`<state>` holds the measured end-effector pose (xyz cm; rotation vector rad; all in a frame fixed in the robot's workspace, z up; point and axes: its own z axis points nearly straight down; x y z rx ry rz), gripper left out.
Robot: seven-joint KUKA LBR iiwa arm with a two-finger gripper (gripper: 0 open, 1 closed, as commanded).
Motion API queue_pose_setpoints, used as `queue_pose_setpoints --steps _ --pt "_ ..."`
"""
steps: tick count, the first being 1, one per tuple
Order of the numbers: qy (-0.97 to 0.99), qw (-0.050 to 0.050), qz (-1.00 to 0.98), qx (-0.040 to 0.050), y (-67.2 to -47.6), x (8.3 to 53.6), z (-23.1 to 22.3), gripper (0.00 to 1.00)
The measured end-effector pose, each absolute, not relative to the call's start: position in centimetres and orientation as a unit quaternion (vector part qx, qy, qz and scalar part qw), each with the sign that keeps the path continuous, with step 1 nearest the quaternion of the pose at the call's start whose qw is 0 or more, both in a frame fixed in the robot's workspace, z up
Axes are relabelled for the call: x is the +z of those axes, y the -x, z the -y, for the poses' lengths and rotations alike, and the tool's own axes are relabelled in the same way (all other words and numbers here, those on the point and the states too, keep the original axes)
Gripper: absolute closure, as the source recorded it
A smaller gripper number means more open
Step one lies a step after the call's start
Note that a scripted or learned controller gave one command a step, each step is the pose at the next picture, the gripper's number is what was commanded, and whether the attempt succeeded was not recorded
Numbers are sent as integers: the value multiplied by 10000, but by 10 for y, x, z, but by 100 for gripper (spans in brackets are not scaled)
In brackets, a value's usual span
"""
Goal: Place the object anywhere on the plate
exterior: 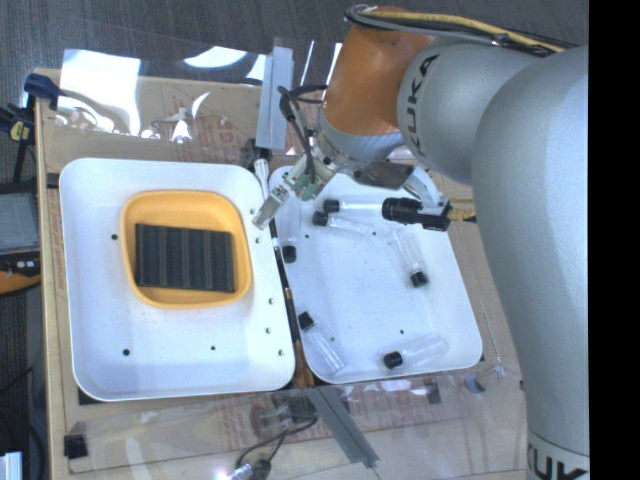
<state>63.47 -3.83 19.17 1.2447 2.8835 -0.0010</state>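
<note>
A yellow plate [185,213] with a dark ribbed centre lies in the left white bin [170,363]. Several clear vials with black caps lie in the right white bin [375,298]: one near the back [345,223], one at the right [412,263], one at the front [415,350] and one at the front left [318,340]. My gripper [272,206] hangs over the seam between the two bins, at the plate's right rim. I see nothing clearly held in it.
The big grey arm with its orange band [375,68] covers the back right of the scene. A small black cap [288,253] lies by the right bin's left wall. Metal brackets and cables sit along the front edge [300,418].
</note>
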Motion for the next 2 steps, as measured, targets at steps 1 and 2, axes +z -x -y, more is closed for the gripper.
queue_pose_setpoints --steps 1,2 --pt "-3954 13 -9185 -4 -635 202 38 100" --pt "-2992 -20 -9542 -6 -593 191 17 100"
